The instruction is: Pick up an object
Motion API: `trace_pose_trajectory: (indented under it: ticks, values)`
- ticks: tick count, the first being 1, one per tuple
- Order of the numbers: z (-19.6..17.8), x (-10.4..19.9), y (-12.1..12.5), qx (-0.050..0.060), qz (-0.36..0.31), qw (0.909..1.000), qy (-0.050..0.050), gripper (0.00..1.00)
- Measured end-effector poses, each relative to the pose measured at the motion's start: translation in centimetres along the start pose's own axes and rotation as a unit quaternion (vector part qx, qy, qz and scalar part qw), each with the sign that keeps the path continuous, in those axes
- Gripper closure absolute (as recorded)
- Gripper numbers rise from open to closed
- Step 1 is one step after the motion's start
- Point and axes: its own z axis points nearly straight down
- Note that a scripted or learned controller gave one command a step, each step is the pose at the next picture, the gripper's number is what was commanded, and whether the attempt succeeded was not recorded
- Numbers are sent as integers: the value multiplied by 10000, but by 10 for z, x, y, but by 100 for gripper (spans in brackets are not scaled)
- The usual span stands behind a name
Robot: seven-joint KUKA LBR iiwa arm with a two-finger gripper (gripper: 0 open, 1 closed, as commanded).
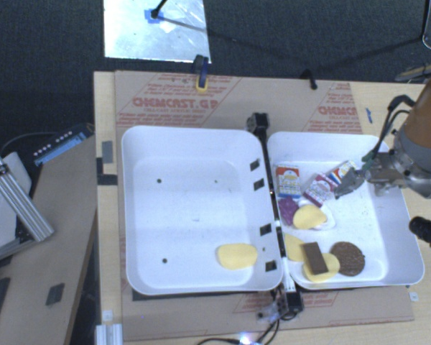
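My gripper (350, 180) reaches in from the right and sits low over the upper middle of the right bin (395, 221). Its tip is right at a small red, white and blue packet (339, 171), and whether it touches the packet is unclear. To the left of that lie a purple and white wrapper (318, 190) and a red and white carton (289, 179). Below them are a purple piece (288, 209) and a yellow slice (309, 217).
Along the right bin's front lie a round brown cookie (348, 259), a brown bar (315, 258) and more yellow slices (294, 246). The left bin (194, 192) holds one yellow slice (237, 256) near its front right corner. A black divider (267, 192) runs between the bins.
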Motion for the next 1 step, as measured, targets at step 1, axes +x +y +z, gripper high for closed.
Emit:
trace_pose_trajectory:
  ticks: [1]
  values:
    - [-11, 0, 1, -16, -13, 10000, -2, 100]
